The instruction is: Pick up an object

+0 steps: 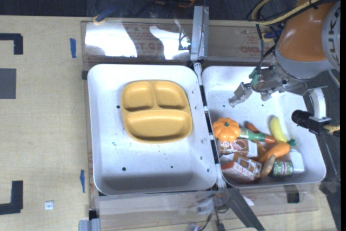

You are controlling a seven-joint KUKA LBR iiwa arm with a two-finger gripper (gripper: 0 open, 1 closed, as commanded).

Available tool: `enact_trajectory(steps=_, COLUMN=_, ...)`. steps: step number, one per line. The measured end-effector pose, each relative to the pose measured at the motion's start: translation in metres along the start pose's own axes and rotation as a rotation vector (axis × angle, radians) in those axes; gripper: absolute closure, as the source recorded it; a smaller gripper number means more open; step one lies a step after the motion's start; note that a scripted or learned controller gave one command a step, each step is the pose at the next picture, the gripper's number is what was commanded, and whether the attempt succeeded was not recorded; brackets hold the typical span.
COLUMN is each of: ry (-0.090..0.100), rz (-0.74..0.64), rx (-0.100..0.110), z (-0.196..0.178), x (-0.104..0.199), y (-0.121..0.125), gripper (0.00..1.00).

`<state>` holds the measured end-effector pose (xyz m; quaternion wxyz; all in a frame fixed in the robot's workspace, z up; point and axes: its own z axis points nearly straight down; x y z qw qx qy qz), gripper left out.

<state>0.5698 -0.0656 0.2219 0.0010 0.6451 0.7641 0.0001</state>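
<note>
Spread and holding nothing, the claw (252, 90) hangs over the right bin (216, 81), well above a pumpkin (225, 129), banana (277, 129) and unreadable printed cartons (243, 162).

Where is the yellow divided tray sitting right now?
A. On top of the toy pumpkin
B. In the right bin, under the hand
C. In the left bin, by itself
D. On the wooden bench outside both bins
C: the yellow divided tray lies flat in the left bin, while the toy pumpkin and other small items sit in the right bin.
</note>
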Motion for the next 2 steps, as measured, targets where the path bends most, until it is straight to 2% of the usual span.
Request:
enact_trajectory(steps=1, ry=-0.001, rz=0.031, rx=-0.006, z=0.135, x=-0.045, y=-0.038, gripper=0.00)
enact_trajectory(steps=2, ry=-0.005, rz=0.033, rx=-0.014, z=0.124, x=-0.047, y=-0.036, gripper=1.00)
